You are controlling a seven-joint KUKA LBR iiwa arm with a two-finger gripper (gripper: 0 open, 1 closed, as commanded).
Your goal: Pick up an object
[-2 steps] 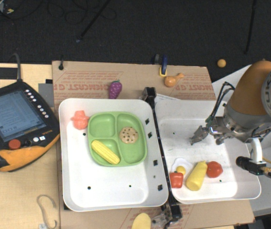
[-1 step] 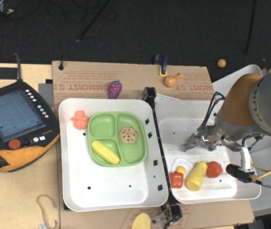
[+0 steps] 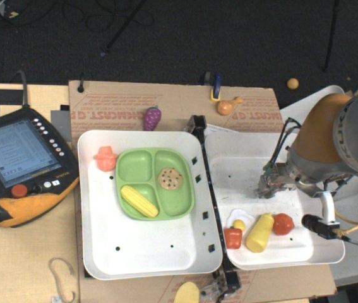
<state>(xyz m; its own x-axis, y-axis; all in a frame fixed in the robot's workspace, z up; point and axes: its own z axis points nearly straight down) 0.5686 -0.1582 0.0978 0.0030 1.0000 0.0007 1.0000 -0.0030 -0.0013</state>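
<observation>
The right bin (image 3: 242, 169) holds a yellow bottle-shaped toy (image 3: 260, 231), a red tomato (image 3: 283, 224), a red block (image 3: 233, 238) and a small yellow piece (image 3: 238, 224), all near its front edge. My gripper (image 3: 270, 187) hangs low over the middle of this bin, behind and slightly right of the yellow bottle, apart from the toys. Nothing shows between its fingers. The left bin (image 3: 103, 232) carries a green divided plate (image 3: 155, 183) with a corn cob (image 3: 139, 201) and a cookie (image 3: 169, 179). A pink toy (image 3: 105, 158) lies beside the plate.
A tablet pendant (image 3: 17, 163) lies on the bench at the left. A purple grape toy (image 3: 152, 117) and an orange pear-like toy (image 3: 226, 106) sit on the cardboard behind the bins. A yellow toy (image 3: 187, 292) rests in front of the bins.
</observation>
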